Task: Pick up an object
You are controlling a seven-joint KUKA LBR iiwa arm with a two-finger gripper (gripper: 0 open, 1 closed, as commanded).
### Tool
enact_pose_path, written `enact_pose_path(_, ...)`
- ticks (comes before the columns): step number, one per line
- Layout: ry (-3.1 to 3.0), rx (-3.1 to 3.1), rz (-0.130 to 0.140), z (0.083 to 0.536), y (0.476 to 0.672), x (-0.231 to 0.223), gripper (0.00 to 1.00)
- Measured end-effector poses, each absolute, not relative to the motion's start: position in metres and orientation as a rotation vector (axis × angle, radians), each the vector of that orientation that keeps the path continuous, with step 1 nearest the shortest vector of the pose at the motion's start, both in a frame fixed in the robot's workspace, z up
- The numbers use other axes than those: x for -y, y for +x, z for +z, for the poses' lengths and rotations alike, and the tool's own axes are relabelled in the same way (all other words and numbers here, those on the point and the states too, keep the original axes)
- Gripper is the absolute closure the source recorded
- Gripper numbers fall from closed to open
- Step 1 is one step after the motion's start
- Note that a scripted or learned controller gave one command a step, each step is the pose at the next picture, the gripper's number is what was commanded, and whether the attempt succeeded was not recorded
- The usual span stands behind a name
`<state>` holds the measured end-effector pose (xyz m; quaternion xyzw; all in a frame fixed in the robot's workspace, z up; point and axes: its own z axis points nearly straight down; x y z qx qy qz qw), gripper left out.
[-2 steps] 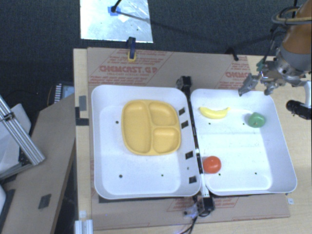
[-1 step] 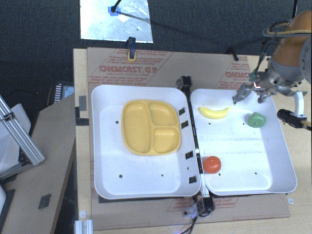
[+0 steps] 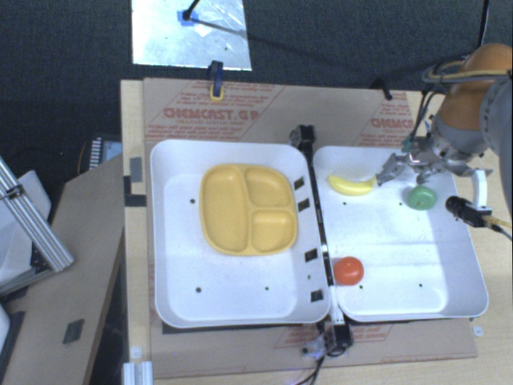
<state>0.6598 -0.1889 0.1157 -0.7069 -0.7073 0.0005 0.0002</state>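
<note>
In the right bin (image 3: 449,295) a yellow banana (image 3: 351,185) lies near the back left. A green round object (image 3: 420,196) sits near the back right, and an orange-red ball-like object (image 3: 348,270) rests by the left wall near the front. My gripper (image 3: 405,175) hangs over the back of this bin, between the banana and the green object and slightly behind them. Its fingers are spread open with nothing between them. One fingertip (image 3: 385,176) is close to the banana's right end.
The left bin (image 3: 172,295) holds a yellow divided plate (image 3: 247,208). A black divider with clips (image 3: 314,215) runs between the bins. The grey arm with its orange band (image 3: 473,87) comes in over the right bin's back right corner.
</note>
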Motion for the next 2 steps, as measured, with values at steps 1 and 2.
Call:
enact_pose_path(1,-2.217,2.227,0.000,0.084,0.661,0.188,0.00)
enact_pose_path(2,-2.219,2.232,-0.005,0.097,0.662,0.188,1.00)
